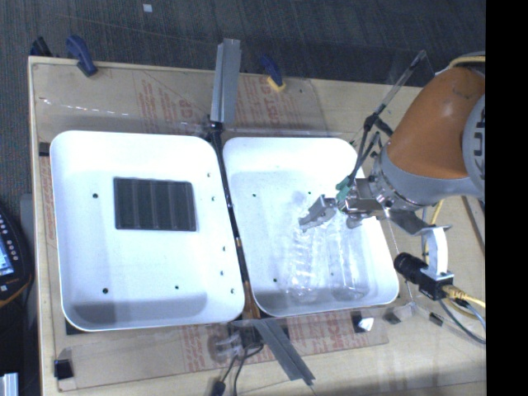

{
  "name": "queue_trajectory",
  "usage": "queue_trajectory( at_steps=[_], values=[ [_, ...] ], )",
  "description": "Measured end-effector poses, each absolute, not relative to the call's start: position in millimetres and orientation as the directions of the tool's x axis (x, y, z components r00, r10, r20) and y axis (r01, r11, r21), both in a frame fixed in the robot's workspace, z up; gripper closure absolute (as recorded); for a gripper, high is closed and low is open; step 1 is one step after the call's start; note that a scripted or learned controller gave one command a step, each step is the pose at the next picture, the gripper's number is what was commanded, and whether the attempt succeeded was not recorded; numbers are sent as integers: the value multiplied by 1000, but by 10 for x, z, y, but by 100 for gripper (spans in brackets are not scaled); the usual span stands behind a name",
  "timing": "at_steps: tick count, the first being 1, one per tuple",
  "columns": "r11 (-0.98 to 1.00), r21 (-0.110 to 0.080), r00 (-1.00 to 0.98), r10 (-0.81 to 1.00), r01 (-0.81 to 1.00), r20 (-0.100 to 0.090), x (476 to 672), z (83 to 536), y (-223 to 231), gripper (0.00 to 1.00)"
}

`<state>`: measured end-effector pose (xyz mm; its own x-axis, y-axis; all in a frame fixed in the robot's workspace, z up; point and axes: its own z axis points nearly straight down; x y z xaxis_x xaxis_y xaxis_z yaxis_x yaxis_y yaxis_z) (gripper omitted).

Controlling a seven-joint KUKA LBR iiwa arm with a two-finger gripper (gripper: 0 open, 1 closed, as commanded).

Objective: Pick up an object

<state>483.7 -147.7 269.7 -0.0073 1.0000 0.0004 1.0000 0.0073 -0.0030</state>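
Observation:
Two clear plastic bottles (323, 261) lie side by side in the right white bin (256, 221), towards its near right corner; they are faint against the white floor. My gripper (315, 215) hangs over the middle of that bin, just above the far ends of the bottles. It points to the left from the grey wrist (367, 198). I see nothing held in it. A dark grey ribbed rectangular block (154, 204) lies flat in the left white bin (74, 246), in its far half.
The arm's orange band (433, 126) looms over the right bin's far right corner. A metal bar (224, 81) stands between the bins at the back. Blue clamps (81, 54) grip the bench's far edge. Cables and a black fitting (421, 275) lie right of the bin.

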Motion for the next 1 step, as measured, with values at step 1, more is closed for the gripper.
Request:
queue_trajectory(
  at_steps=[1],
  values=[
    [-211,-1,211,978,978,-2,5258,3088,-1294,0]
  ],
)
